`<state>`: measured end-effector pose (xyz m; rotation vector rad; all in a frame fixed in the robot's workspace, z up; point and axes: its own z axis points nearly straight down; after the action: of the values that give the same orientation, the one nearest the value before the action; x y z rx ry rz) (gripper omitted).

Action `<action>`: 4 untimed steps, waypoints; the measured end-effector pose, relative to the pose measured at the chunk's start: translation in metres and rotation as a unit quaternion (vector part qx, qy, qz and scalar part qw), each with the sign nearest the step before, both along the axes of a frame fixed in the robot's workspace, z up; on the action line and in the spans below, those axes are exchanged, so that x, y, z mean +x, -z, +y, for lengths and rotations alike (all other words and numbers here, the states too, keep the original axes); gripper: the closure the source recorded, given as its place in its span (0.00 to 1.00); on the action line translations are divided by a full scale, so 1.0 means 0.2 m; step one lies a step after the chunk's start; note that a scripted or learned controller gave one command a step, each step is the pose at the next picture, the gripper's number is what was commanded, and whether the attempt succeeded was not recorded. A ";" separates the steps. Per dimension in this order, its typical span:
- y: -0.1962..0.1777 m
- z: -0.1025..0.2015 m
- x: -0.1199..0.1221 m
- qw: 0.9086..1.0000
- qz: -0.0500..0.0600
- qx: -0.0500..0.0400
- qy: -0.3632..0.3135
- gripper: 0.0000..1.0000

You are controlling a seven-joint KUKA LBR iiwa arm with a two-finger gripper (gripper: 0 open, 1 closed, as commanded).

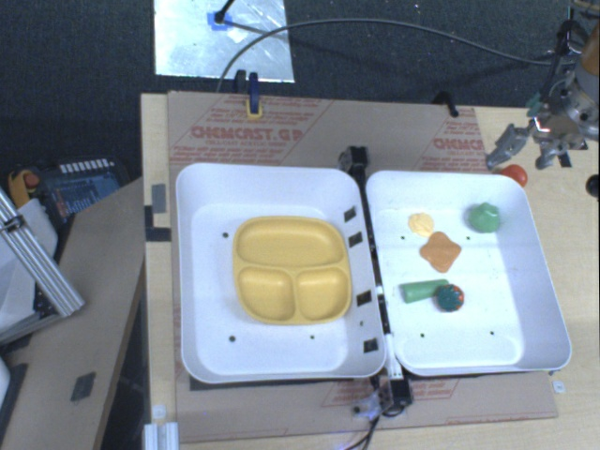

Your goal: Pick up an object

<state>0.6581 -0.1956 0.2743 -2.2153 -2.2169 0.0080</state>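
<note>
The cardboard-topped table (309,125) carries two shallow white plastic bins set edge to edge, so things can pass from one to the other. The left bin (202,251) holds a yellow three-compartment tray (286,268), lying flat at its middle. The right bin (506,326) holds the loose pickable pieces: an orange flat piece (440,250), a green rounded piece (485,217), a green block (423,290) touching a small blue-green ball (450,298), and a pale yellow piece (421,223). The gripper (534,143) hangs above that bin's far right corner, clear of them; whether its fingers are apart I cannot tell. A red ball (514,173) sits just beneath it.
</note>
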 end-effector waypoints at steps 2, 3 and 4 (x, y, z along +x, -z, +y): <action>0.18 -0.03 0.01 1.000 -0.004 -0.001 0.000 0.00; 0.42 0.02 -0.01 1.000 -0.004 -0.001 -0.002 0.00; 0.71 -0.02 -0.02 1.000 -0.004 -0.001 0.000 0.00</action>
<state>0.6540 -0.1999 0.1330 -2.2192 -2.2220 0.0024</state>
